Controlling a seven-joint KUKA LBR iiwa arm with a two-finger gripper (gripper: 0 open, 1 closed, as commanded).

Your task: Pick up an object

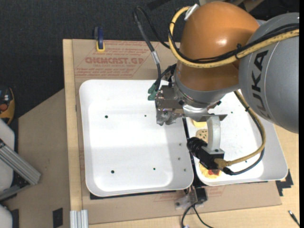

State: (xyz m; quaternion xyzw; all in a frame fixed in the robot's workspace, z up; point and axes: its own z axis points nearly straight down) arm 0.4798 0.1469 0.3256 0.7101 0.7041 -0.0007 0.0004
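My gripper [163,114] hangs over the right edge of the left bin [123,175], under the big orange wrist band [213,37]. A small green piece [152,92] shows just left of the gripper body, by the bin's far rim; whether it is an object or part of the tool is unclear. In the right bin [266,170], a pale round object with dots [203,134] lies partly hidden by the arm. A yellow and red object [212,172] lies near that bin's front edge.
The arm and its black and yellow cables [237,161] cover most of the right bin. A brown board [114,56] lies under both bins, with a blue clamp [99,36] at its far edge.
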